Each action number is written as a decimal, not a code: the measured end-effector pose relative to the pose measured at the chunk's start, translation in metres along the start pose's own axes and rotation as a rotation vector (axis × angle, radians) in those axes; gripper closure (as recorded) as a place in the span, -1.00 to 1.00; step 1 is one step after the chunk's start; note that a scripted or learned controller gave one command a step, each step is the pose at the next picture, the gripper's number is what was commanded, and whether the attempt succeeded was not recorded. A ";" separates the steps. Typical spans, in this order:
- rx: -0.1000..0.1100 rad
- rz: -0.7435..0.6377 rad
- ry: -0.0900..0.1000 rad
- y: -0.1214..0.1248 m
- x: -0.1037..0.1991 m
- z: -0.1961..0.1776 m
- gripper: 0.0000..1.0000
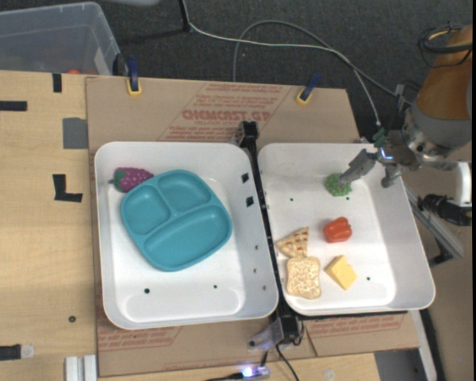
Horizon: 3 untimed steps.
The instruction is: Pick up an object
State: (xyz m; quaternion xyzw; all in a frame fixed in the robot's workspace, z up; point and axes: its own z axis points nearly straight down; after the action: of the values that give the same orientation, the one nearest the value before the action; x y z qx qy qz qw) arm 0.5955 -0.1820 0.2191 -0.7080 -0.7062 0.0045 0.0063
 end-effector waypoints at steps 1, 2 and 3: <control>-0.014 -0.004 -0.003 0.003 0.001 -0.009 -1.00; -0.010 -0.004 -0.003 0.012 -0.002 0.042 -1.00; -0.010 -0.004 -0.003 0.013 -0.004 0.086 -1.00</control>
State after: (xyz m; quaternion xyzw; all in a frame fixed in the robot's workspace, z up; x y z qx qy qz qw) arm 0.6067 -0.1861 0.1327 -0.7067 -0.7075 0.0022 0.0017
